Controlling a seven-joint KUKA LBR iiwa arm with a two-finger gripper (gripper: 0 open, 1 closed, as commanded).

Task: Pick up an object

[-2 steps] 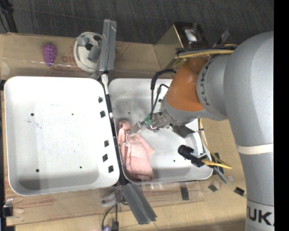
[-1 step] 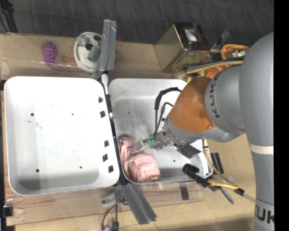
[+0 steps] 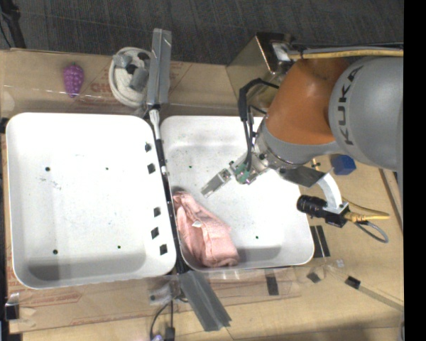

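Note:
A crumpled pink cloth [image 3: 204, 232] lies in the right bin [image 3: 284, 130], against its left wall near the front. My gripper [image 3: 214, 184] hangs over the middle of that bin, its fingers pointing left and down toward the cloth. It stops a little above and to the right of the cloth's upper end, apart from it. Nothing shows between the fingers.
The left bin [image 3: 78, 197] sits beside the right one, with a divider rail [image 3: 160, 190] between them. On the bench behind the bins lie a purple object [image 3: 73, 79] and a white roll [image 3: 128, 73]. A blue item [image 3: 344, 165] rests to the right of the bins.

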